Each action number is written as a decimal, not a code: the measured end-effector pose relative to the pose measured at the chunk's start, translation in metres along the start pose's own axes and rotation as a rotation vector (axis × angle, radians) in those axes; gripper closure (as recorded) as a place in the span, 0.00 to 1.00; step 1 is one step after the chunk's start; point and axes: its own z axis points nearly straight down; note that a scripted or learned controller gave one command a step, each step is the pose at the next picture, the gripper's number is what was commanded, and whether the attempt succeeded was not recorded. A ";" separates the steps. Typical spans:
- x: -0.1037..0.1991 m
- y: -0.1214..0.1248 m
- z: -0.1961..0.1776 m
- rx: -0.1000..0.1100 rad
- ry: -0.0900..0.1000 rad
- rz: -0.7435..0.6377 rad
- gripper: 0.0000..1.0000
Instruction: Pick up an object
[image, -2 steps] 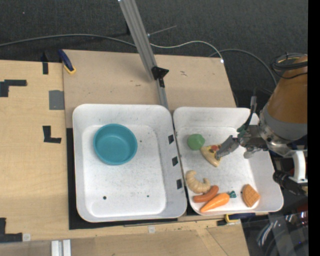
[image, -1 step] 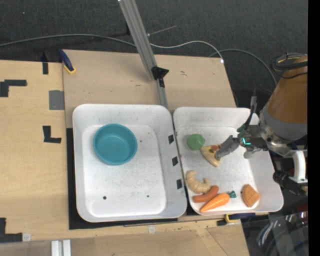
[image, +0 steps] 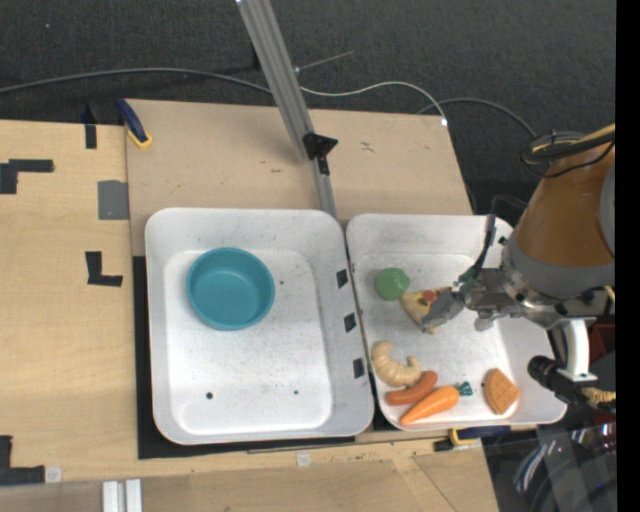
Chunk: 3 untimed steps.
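Here, yellowish toy (image: 422, 303) at pincer (image: 447, 305).

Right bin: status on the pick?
Gripper low in right bin, at a small multicoloured toy; grasp unconfirmed. Green ball close beside it. Carrot and teal bowl well clear.

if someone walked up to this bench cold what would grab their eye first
Probably the teal bowl, alone in the left bin and bright against the white. Next comes the grey and orange arm reaching in from the right, its gripper low in the right bin at a small yellowish toy, beside a green ball. Along that bin's near edge lie a carrot, a red sausage-like piece and a tan pastry shape.
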 end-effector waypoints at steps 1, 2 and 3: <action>0.001 -0.003 0.065 0.003 0.001 0.000 0.00; -0.001 0.003 0.111 0.001 0.001 0.000 0.00; 0.000 0.003 0.099 -0.001 0.002 -0.002 1.00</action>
